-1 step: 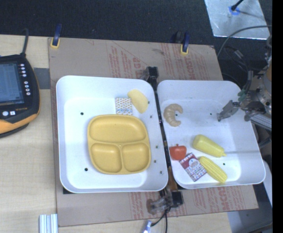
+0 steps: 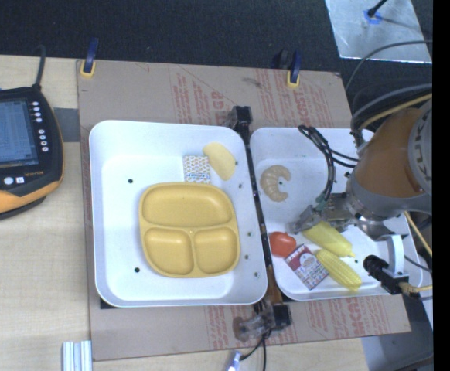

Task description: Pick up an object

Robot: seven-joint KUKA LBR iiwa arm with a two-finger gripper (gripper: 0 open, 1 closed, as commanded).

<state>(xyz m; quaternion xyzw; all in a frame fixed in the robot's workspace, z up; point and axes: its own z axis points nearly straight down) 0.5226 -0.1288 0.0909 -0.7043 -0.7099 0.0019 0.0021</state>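
Note:
My gripper (image 2: 315, 216) hangs low over the right bin (image 2: 306, 147), at the left end of a yellow corn cob (image 2: 330, 239). A second corn cob (image 2: 340, 270) lies just in front of it. A red tomato (image 2: 283, 243) and a red-and-white packet (image 2: 306, 268) sit to the gripper's lower left. A tan, curled pastry piece (image 2: 275, 182) lies toward the bin's back left. I cannot see anything held in the gripper.
The left bin (image 2: 113, 207) holds a yellow divided plate (image 2: 189, 229), a pale yellow fruit piece (image 2: 220, 161) and a small patterned packet (image 2: 197, 169). A tablet controller (image 2: 12, 149) lies at the far left of the bench. Cables (image 2: 325, 153) trail from the wrist over the right bin.

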